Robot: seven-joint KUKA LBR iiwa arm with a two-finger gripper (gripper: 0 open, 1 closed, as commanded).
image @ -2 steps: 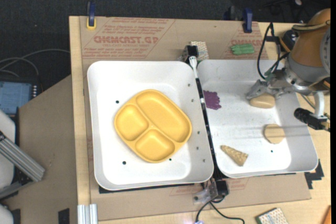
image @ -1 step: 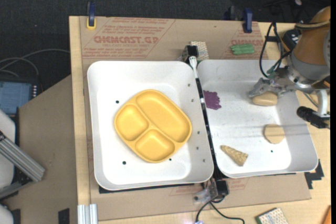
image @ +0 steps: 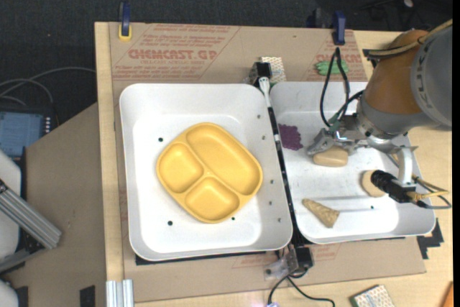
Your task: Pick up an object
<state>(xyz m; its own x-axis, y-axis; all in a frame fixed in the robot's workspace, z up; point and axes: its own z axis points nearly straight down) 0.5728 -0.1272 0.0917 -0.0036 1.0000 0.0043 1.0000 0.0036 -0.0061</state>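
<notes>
The gripper [image: 332, 144] is down inside the right bin [image: 345, 226], its metal fingers [image: 320, 146] spread a little above a pale, flattish oval object [image: 330, 159] that lies just under them; whether a fingertip touches that object cannot be told from this slanted view, and nothing is seen clamped between the fingers, so the tool appears to be holding nothing.

3 other small things share that bin: a purple piece [image: 290, 136] near the left wall, a tan cone [image: 321, 212] toward the front, and a round tan piece [image: 372, 183] to the right, close to a black cable fitting on the arm [image: 402, 86]; the left bin [image: 144, 226] holds a yellow divided plate [image: 208, 171].

The likeliest failure is a close that misses; the pale object is low and smooth, so fingers that come together above its widest part could slide off its top or pinch only an edge; it could then squirt sideways toward the purple piece or drop on the lift. A descent too deep would press the tips against the bin floor; the dangling cables could also brush the round tan piece and shift it.
</notes>
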